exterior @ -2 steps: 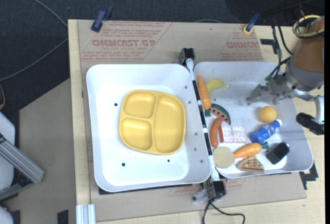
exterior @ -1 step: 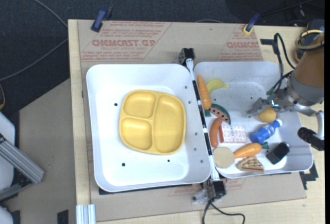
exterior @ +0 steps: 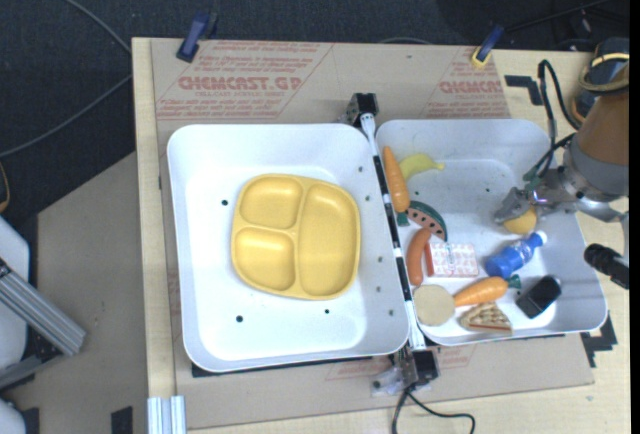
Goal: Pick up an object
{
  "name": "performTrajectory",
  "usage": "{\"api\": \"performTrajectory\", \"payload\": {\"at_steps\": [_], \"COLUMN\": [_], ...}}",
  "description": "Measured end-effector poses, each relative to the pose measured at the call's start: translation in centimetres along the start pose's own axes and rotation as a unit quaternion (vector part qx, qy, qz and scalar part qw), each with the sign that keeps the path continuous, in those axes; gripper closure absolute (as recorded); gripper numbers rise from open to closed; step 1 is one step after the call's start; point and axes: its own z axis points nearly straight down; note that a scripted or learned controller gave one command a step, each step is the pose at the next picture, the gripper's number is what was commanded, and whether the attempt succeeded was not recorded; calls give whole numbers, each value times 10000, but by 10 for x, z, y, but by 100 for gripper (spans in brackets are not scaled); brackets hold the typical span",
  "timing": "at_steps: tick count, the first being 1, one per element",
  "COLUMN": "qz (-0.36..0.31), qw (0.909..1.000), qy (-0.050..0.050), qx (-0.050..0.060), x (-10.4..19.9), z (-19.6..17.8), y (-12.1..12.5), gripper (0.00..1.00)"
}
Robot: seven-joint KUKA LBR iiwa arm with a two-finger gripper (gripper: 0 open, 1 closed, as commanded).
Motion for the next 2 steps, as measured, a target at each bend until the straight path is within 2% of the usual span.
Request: {"api": "performTrajectory", "payload": {"at_steps": [1, 2], "qz": [1, -5], "qw": [10000, 10000], "qy": [0, 2], "qx": [-6, -16], "x": [69, 144], "z": [10, -91], "y": [50, 64], "gripper": [100, 100]}}
